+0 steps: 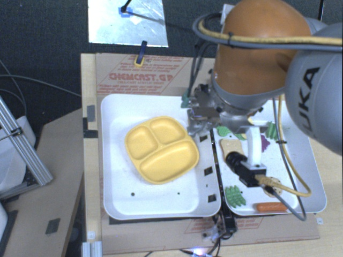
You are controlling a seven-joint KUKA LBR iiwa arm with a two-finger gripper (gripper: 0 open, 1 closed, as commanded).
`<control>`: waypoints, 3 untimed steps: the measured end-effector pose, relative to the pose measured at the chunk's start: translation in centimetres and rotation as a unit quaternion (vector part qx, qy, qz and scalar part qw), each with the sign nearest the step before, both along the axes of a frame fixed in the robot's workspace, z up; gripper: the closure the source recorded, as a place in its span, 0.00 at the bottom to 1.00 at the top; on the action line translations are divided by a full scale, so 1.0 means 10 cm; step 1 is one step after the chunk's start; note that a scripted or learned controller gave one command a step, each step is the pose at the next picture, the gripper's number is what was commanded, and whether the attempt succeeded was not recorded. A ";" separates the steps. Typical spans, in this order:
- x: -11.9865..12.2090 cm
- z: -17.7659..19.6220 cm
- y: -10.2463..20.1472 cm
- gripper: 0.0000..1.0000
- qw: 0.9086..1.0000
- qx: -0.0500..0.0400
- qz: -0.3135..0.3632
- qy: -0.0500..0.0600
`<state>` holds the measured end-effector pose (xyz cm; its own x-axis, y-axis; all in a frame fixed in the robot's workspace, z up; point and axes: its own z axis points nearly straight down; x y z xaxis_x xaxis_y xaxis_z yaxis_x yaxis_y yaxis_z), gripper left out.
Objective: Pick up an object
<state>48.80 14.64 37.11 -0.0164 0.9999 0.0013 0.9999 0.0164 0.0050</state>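
From the overhead camera, my gripper hangs over the divider between the two bins, its open-or-closed state hidden from me. The nearest pickable object, the yellow divided plate, lies just left, in the left bin.

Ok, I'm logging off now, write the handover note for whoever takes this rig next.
Gripper: hanging over the divide between the two bins, at the yellow tray's far right corner; the arm hides whether it is open or shut, and nothing can be seen held.
Left bin: yellow compartment tray, lying flat.
Right bin: small items, including a green leafy piece and an orange carrot-like piece near the front edge, plus a purple piece and a tan piece partly under the arm.
Done: no pick visible.
Left: grasp one object and lift it.
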 end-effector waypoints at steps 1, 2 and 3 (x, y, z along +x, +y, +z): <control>0.01 0.11 0.00 1.00 1.000 0.000 0.003 -0.001; 0.01 0.21 0.00 1.00 1.000 0.000 0.006 -0.002; 0.02 0.32 0.00 1.00 1.000 0.000 0.009 -0.003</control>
